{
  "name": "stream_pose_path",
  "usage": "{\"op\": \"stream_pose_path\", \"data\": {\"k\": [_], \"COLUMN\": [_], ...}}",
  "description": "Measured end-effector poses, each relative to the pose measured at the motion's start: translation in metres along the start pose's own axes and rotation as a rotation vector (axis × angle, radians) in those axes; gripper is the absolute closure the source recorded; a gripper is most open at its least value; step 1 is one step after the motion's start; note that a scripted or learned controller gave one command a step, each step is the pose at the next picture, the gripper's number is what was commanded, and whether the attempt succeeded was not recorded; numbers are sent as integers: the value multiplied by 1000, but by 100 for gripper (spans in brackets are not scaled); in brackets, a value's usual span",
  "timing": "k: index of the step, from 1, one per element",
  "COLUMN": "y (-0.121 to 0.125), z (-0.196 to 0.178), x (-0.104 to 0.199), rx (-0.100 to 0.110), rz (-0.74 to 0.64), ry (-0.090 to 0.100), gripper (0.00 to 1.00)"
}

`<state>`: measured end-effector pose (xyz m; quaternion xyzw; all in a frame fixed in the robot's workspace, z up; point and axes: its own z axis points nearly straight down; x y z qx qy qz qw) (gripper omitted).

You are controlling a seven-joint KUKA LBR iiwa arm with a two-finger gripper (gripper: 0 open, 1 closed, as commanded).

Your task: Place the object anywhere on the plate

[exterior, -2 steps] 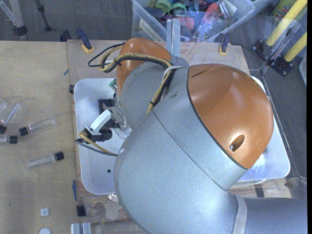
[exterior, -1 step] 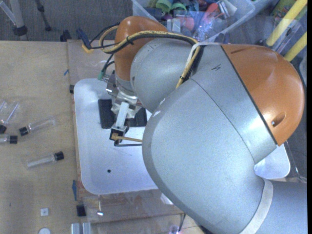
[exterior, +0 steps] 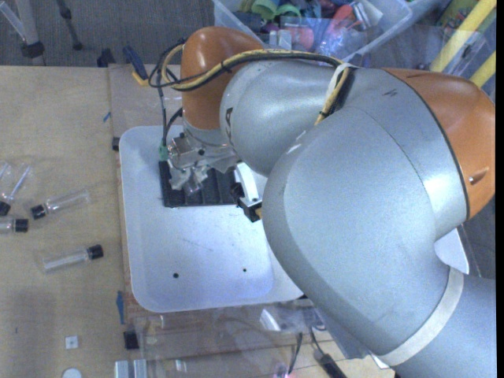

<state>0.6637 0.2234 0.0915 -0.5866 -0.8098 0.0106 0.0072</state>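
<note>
The grey arm crowds the foreground. Beyond it, the gripper hangs low over a dark flat object at the far end of the white bin. Whether it grips anything cannot be told. A clean, centred descent would serve best.

I have one fixed camera above the bench, looking down at a slant. It sits close enough that the grey arm, coming in from my right, covers much of the frame. The near white bin lies centre-left below it. Toward the top edge my view reaches past the bench to a clear tub of coloured items.
</note>
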Motion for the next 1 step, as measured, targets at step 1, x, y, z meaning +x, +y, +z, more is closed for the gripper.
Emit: {"op": "stream_pose_path", "data": {"k": [1], "y": [-53], "z": [-61], "x": [-2], "rx": [-20], "rz": [310], "ry": [4], "gripper": [100]}}
